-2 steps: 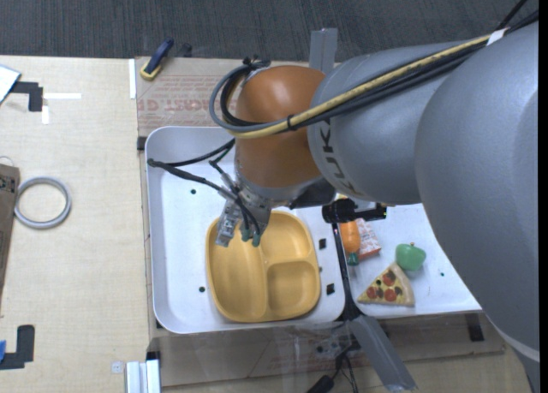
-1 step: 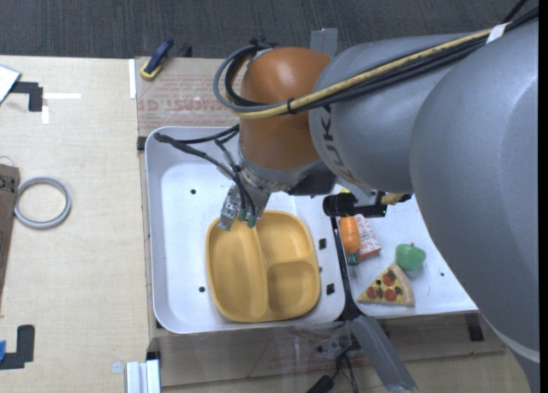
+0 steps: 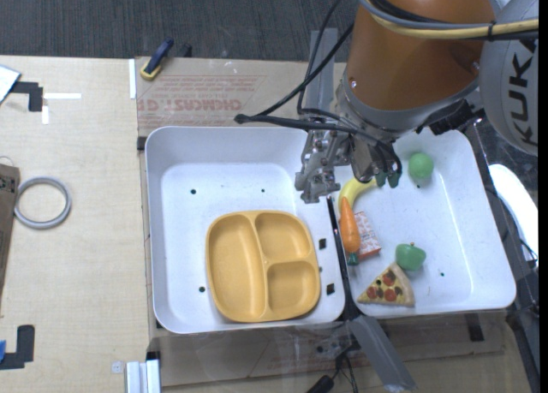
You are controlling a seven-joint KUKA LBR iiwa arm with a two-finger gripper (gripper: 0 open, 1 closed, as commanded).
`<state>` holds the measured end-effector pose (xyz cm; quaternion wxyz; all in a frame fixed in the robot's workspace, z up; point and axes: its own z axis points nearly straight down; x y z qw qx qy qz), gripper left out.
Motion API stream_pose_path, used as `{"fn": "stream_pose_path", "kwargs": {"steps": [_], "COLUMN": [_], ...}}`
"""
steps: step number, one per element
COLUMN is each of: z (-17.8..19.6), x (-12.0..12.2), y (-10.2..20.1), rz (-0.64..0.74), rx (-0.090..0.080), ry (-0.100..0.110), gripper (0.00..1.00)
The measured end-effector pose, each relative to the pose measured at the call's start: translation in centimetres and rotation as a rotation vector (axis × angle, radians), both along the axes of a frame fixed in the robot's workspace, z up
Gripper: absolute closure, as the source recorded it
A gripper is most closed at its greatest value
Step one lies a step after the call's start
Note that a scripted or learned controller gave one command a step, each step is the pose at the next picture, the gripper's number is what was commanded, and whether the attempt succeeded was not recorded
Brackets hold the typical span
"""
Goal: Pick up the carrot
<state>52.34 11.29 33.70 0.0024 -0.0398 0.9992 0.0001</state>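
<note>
Just below the gripper (image 3: 321,179), the carrot (image 3: 348,223) lies lengthwise in the right bin (image 3: 479,237), against the wall shared with the left bin (image 3: 171,237). I cannot tell how the fingers stand. Descend squarely, straddling its width. Beyond the carrot lie a banana (image 3: 358,188) and pizza slice (image 3: 388,287); the left bin holds a yellow plate (image 3: 262,264).

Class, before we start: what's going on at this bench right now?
A grey and orange robot arm reaches in over two white bins. Its gripper hangs low over the divide between them, just above the carrot, which lies in the right bin beside a banana, a pizza slice and two green toys. The carrot is not yet lifted. A yellow divided plate sits in the left bin.
</note>
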Motion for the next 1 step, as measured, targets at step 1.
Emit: {"fn": "stream_pose_path", "kwargs": {"steps": [1], "z": [-14.43], "x": [0.7], "y": [-0.78], "rz": [0.293], "rx": [0.0], "ry": [0.004], "gripper": [1.0]}}
